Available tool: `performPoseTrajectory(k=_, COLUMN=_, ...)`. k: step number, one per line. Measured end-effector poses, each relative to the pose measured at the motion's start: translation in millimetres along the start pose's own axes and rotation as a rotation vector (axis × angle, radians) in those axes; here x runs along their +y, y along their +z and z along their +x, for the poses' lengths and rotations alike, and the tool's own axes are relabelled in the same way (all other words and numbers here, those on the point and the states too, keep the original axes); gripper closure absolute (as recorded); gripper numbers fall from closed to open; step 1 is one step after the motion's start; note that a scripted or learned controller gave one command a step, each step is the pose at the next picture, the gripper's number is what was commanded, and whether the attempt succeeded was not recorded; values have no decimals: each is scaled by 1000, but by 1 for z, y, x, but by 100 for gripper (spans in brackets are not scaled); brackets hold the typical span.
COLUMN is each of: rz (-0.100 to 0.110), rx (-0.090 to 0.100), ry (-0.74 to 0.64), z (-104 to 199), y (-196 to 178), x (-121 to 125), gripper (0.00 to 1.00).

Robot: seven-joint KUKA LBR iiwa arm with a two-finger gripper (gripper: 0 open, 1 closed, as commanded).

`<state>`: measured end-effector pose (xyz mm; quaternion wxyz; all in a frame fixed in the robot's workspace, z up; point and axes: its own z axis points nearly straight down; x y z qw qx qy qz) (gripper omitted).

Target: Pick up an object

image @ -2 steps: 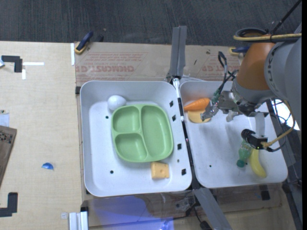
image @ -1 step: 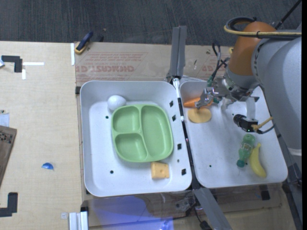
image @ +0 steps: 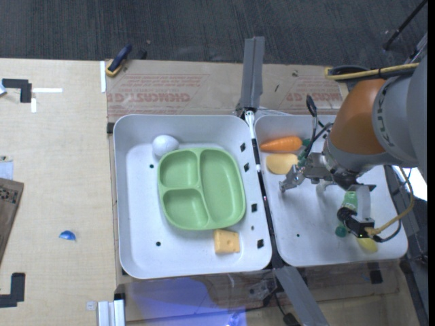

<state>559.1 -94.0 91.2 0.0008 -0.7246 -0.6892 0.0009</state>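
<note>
In the right bin (image: 306, 243) an orange carrot (image: 281, 143) lies at the back left, with a pale yellow piece (image: 280, 163) just in front of it. My gripper (image: 309, 180) hangs over the middle of this bin, right of the yellow piece, its fingers (image: 292, 180) open and nothing between them. A green item (image: 349, 201) and a yellow item (image: 368, 244) lie at the bin's front right, partly hidden by the arm's cable.
The left bin (image: 132, 202) holds a green divided plate (image: 202, 187), a white ball (image: 165, 143) at the back and a yellow block (image: 227, 242) in front. The arm's orange band (image: 360, 117) looms over the right bin's back right. A metal divider (image: 253, 73) stands between the bins.
</note>
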Motion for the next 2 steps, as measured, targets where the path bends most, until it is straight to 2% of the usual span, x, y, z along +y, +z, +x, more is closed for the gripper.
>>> performPoseTrajectory(k=1, rz=-2, rx=-2, ry=13, z=-69, y=-63, x=29, gripper=0)
performPoseTrajectory(k=2, rz=0, rx=0, ry=111, z=-92, y=-2, x=-14, gripper=0)
